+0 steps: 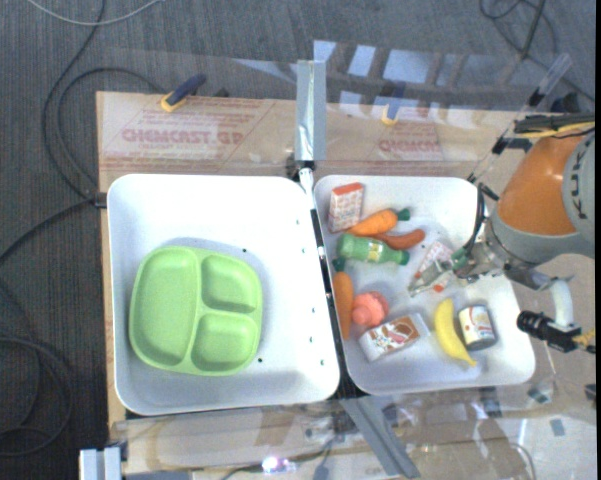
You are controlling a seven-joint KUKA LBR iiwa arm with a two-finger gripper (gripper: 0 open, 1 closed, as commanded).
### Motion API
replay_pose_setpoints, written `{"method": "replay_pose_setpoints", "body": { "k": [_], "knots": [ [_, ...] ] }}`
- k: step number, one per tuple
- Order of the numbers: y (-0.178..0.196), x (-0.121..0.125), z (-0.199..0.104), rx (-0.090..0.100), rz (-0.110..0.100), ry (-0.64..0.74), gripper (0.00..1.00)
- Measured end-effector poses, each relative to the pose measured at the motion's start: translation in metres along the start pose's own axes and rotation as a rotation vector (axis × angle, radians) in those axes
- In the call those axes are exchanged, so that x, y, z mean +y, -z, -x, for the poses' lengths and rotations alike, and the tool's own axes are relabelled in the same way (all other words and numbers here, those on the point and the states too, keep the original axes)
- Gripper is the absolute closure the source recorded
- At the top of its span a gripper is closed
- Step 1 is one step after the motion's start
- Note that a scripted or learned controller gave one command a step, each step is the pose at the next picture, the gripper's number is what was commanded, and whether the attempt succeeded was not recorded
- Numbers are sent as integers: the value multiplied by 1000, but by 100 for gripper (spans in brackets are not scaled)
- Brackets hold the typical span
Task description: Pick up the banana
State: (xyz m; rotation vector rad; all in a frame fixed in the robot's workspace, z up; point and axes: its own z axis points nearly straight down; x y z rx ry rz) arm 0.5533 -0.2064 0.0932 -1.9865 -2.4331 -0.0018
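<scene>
Nearest the camera, along the front wall of the right bin (520, 373), lies the banana (450, 334): yellow, gently curved, lying flat with one end toward the bin's middle and the other toward the front corner. A can (476, 327) sits just beside it on the outer side, and a small carton (390, 336) lies near it on the inner side, next to a pink round thing (370, 309).

My gripper (452, 266) hangs a little farther back, over the middle of that bin, among clear wrapping or a bag that I cannot make out well. Whether it is released or clenched I cannot tell from here, and I see nothing held in it.

The risks, as I judge them: the can is so close that if I come down off-centre I could strike it or close on it instead. The banana's smooth, rounded skin could slip out of a shallow pinch. The bin wall close by leaves little room on that side.

Beyond my gripper lie a green bottle (373, 251), two carrots (385, 222) and a red-and-white box (346, 205). In the left bin (160, 193) rests a green divided tray (196, 309), well apart from all this.
</scene>
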Motion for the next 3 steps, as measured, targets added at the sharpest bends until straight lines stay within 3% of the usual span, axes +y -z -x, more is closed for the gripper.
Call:
{"method": "replay_pose_setpoints", "body": {
  "k": [1,2,3],
  "knots": [
    [-1,-58,-11,-8,15,-24,0],
    [7,-57,-10,-11,17,-25,100],
    [104,-18,-66,-2,-2,-149,100]
  ]
}}
